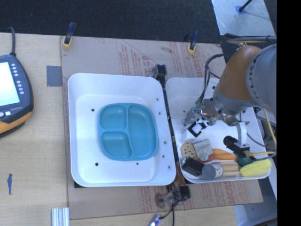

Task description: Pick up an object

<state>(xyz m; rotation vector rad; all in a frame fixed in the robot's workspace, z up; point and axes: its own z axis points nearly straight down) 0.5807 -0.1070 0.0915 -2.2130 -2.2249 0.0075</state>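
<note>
Knobbly yellow plastic corn cob (pixel 256 167) lies in the right white bin's (pixel 178 92) near right corner beside a smooth orange carrot (pixel 223 155); the gripper (pixel 201 118) hovers mid-bin, its state unclear.

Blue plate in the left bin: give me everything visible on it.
The blue plate is a light-blue, plastic-looking divided dish with rounded corners and three compartments: two smaller ones on its left side and one long one on its right. It lies flat, right side up, slightly rotated, near the middle of the left bin. Nothing sits in it or touches it apart from the bin floor.
</note>
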